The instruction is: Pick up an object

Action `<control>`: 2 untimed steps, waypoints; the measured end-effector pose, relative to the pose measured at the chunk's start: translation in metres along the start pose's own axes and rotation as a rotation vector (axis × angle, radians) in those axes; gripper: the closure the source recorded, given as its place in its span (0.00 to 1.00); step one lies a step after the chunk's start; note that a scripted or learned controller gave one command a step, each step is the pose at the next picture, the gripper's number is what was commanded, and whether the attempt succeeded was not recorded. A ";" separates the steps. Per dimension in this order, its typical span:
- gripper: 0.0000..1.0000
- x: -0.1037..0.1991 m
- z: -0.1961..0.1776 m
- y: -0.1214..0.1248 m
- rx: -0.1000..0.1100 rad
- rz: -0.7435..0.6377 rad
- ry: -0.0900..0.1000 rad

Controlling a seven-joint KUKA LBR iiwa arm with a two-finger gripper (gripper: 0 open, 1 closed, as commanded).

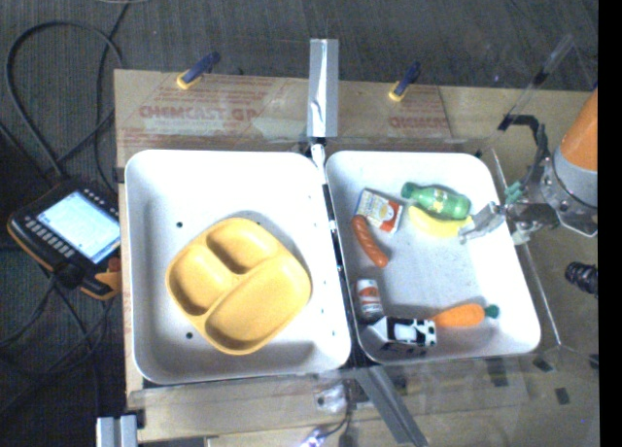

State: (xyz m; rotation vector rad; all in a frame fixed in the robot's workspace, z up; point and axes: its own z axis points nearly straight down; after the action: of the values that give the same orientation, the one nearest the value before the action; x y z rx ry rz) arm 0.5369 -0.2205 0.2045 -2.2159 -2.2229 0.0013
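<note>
Nothing picked yet. Candidates sit in the right bin (530,324): green bottle (437,200) on a yellow piece (434,223) at 12 o'clock, carton (377,210) and sausage (370,241) at 10, can (367,298) and cow toy (410,332) at 7, carrot (461,316) at 5. Gripper (483,221) hovers at 3 o'clock beside the bottle; can't tell its finger state. Approach step, I judge; next, descend squarely over one item.

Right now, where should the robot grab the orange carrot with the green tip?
Probably across the middle of the orange toy carrot, coming straight down from above. It lies flat and lengthwise in the right white bin, near the front wall, its thick body widest mid-length. The black-and-white toy cow sits close at its narrow end, so the gripper should close front-to-back.
</note>
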 end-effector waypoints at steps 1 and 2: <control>0.00 0.017 0.111 0.055 -0.002 -0.193 -0.003; 0.00 0.010 0.116 0.129 0.025 -0.108 0.012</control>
State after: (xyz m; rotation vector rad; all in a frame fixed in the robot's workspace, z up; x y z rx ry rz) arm 0.6655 -0.2097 0.0879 -2.0754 -2.3197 0.0159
